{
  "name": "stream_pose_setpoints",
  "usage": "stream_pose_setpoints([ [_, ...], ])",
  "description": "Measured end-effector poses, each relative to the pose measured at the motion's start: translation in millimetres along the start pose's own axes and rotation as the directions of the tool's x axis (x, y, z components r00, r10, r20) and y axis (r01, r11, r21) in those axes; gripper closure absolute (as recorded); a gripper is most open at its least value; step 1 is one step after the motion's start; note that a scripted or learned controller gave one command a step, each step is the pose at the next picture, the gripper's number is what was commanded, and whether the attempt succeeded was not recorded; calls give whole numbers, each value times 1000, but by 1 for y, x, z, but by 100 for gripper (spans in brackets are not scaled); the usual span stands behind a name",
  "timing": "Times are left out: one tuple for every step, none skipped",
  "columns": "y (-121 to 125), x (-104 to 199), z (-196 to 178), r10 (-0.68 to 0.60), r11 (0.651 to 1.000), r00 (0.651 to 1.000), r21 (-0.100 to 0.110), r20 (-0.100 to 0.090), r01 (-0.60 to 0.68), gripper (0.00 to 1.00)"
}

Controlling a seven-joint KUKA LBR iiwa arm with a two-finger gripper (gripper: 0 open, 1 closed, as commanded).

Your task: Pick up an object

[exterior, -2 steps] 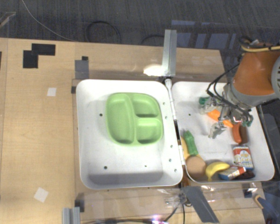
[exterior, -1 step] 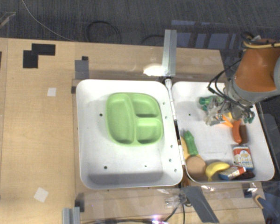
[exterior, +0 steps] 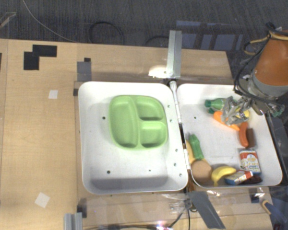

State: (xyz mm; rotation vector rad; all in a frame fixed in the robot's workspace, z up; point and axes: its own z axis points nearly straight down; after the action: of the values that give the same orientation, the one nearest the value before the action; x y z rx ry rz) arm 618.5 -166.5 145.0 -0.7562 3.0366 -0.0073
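Observation:
My gripper [exterior: 234, 113] hangs over the upper right part of the right bin [exterior: 209, 143], its metal fingers reaching down among a green bottle-like toy [exterior: 214, 103], an orange carrot-like piece [exterior: 224, 120] and a yellow bit. A hot dog toy [exterior: 246, 136] lies just below it. Further down are a small red and white carton [exterior: 249, 159], a banana [exterior: 222, 173], a brown round thing [exterior: 200, 168] and a green pepper-like toy [exterior: 196, 146]. The orange wrist band [exterior: 277, 63] covers the bin's top right corner.
The left bin [exterior: 98, 171] holds a green divided plate [exterior: 137, 121]. A metal post [exterior: 174, 54] stands behind the seam between the bins. Dark cables trail behind the arm at the right.

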Motion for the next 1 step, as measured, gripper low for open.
stream_pose_setpoints([
  [1, 0, 1, -1, 1000, 1000, -1, 0, 1, 0],
])
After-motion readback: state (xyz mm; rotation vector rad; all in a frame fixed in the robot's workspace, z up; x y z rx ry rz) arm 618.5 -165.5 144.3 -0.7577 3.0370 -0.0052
